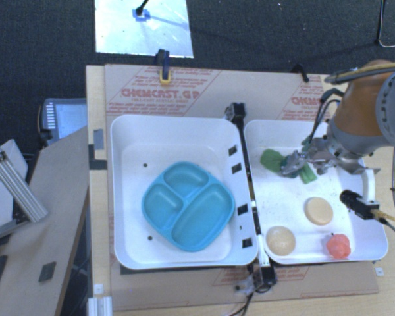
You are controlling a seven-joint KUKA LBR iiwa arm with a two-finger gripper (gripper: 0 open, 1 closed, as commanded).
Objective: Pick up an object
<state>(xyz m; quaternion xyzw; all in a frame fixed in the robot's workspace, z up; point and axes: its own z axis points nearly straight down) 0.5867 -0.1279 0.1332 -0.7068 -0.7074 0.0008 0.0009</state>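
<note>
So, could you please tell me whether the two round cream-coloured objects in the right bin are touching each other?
Apart. The camera view shows bare white bin floor between the upper round cream-coloured object and the lower one near the divider.

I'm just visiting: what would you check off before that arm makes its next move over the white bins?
1. Gripper is over the right bin: ok.
2. A target lies within reach: the green object is right beside the gripper: ok.
3. Green object is actually held: cannot tell.
4. Other items lie apart from the gripper: two beige rounds and red object: ok.
5. Blue divided tray sits in the left bin, out of the way: ok.
</note>
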